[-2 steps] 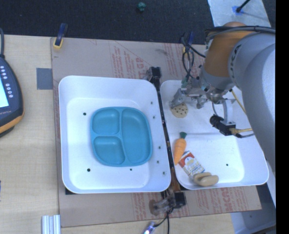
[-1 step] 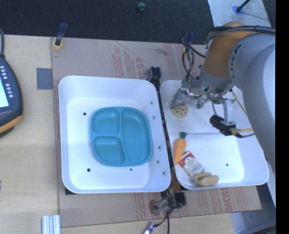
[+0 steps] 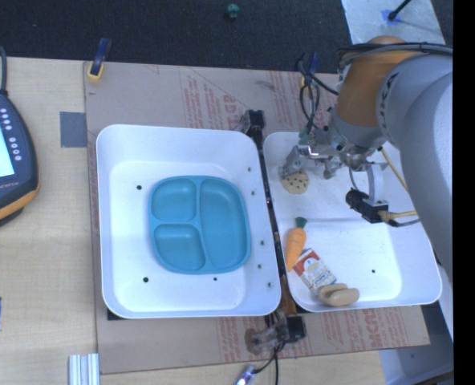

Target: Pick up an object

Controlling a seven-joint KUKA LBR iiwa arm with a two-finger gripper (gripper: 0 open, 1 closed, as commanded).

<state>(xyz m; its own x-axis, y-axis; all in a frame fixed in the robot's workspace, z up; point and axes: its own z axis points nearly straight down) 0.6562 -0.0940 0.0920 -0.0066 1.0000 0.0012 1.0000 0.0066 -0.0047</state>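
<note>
Camera view is looking down at a slant on two shallow white bins sitting side by side on a sheet of brown cardboard. The left white bin (image 3: pixel 117 215) is holding a light-blue plastic plate with three compartments (image 3: pixel 199 224), lying flat near its middle. The right white bin (image 3: pixel 382 271) is carrying the loose items: a round tan cookie with dark chips (image 3: pixel 295 182) at its upper left corner, an orange toy carrot with a green top (image 3: pixel 295 245) lying along the left wall, a small white and red packet (image 3: pixel 313 269) just below the carrot, and a pale beige oval piece (image 3: pixel 338 296) touching the packet at the lower edge.

The grey arm with the orange band (image 3: pixel 364 79) is reaching in from the right of the frame and is hanging over the upper part of the right bin, probably because that bin is offering the things to pick. Its two-finger gripper (image 3: pixel 306 157) is sitting just above the cookie, close to touching it, so the cookie seems the likely target. Whether the tool is clenched or released cannot be told from this angle, and nothing is visibly lifted.

At the left edge a black and orange handheld control pendant (image 3: pixel 3 163) is resting on the bench.
</note>
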